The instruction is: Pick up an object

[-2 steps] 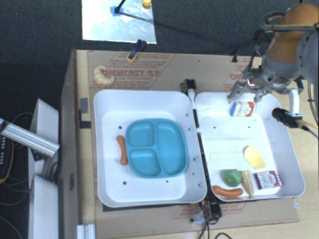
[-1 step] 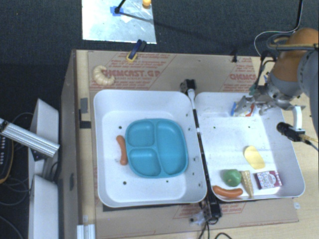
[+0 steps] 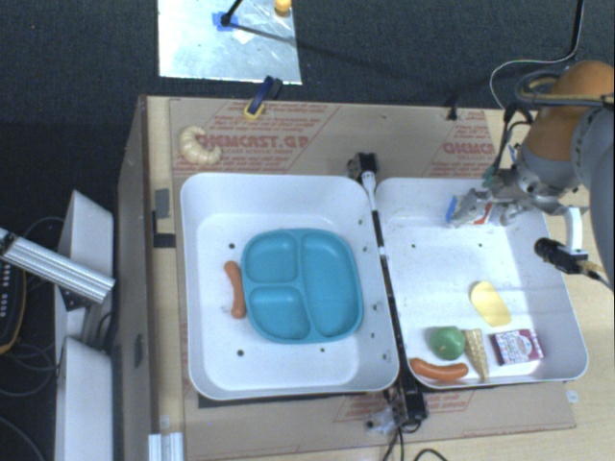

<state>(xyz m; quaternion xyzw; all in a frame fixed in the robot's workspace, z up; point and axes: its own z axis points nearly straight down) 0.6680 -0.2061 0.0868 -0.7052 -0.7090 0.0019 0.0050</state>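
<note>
While our gripper hangs over the right bin's far edge, its opening unclear, the food lies near-right, well apart; we risk closing on nothing.

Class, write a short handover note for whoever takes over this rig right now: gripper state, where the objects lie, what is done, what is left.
Gripper: over the far end of the right bin, nothing seen in its hold.
Right bin, near end: yellow piece, green ball, cone, red-and-white packet, orange sausage.
Left bin: blue divided tray, with a second sausage beside it.
Done: nothing lifted yet.
Left: move to an object, grasp it and raise it. The yellow piece lies nearest the gripper and apart from the others, so it is probably the easiest pick.
</note>
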